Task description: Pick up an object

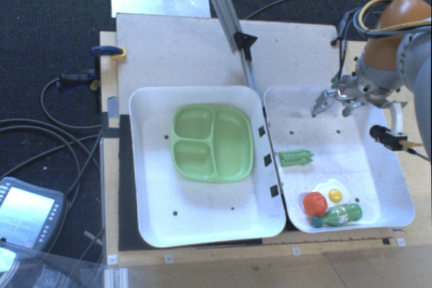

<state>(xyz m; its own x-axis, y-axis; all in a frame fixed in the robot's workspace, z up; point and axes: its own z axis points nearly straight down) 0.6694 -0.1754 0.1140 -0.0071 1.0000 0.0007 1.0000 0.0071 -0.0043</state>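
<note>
Two shallow white bins sit side by side on my bench, the left bin (145, 212) and the right bin (395, 202), meeting along a shared middle wall. In the left one I see a light green plastic tray with three compartments (212, 144), lying flat around the centre with bare white floor on every side of it.

My grey arm with the orange band (398, 27) comes in over the right bin's far right corner. Its two-finger gripper (335, 104) hangs above the far part of that bin, fingers spread apart and nothing between them. The floor beneath it is bare.

The pickable things lie well apart from the gripper. A small green pepper-like vegetable toy (295, 158) lies close to the middle wall, about halfway along it. Toward the near edge, a toy fried egg with a yellow yolk (332, 192), a red tomato-like ball (314, 203) and a small green bottle lying on its side (339, 214) cluster together, touching or nearly so. The bottle lies just beside the near wall; the right side of this bin's floor is open.
</note>
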